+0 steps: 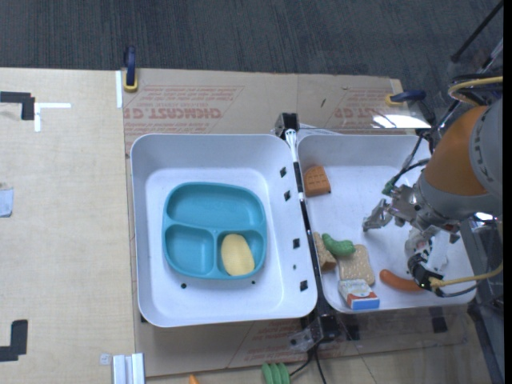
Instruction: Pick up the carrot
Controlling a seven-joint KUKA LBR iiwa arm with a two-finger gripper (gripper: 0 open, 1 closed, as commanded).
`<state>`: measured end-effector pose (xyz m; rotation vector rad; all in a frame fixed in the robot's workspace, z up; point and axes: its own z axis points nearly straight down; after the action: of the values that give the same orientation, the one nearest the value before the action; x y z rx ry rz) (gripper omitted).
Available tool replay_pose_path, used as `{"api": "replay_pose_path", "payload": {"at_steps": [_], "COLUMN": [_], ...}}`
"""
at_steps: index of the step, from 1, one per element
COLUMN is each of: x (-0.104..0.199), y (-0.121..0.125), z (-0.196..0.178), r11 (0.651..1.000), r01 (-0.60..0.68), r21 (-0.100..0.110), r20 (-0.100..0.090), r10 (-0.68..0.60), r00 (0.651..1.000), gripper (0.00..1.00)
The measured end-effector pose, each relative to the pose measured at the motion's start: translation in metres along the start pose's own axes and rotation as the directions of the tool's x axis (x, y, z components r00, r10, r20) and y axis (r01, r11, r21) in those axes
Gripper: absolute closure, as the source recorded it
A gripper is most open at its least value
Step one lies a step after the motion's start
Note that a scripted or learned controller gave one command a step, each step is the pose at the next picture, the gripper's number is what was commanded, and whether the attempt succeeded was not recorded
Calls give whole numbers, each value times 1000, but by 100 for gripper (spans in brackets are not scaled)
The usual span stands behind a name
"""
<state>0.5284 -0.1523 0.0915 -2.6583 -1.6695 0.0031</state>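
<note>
While the arm hangs over the right bin (376, 154), the carrot (398, 280) lies loose on that bin's floor near the front rim, just right of the small carton (360, 296). Its long axis runs roughly left-right, tipped slightly down toward the right. The claw (408, 214) sits above and a little right of it in the camera view, near but apart. Can't tell how far the claw is open; wrist and cabling clutter it. Nothing visibly held. Carrot's right end touches or passes under the arm's black fitting; unclear which. My read: claw needs to come toward the front rim and close across the short axis. Left bin (152, 238) holds the teal tray (208, 206).
</note>
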Motion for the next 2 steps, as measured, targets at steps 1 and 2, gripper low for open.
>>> {"api": "replay_pose_path", "payload": {"at_steps": [1,2], "x": [16,16], "y": [-60,-58], "z": [1,-7], "r11": [918,919], "r01": [-397,-395], "r21": [4,6], "r20": [1,0], "r10": [397,395], "r00": [918,919], "gripper": [0,100]}}
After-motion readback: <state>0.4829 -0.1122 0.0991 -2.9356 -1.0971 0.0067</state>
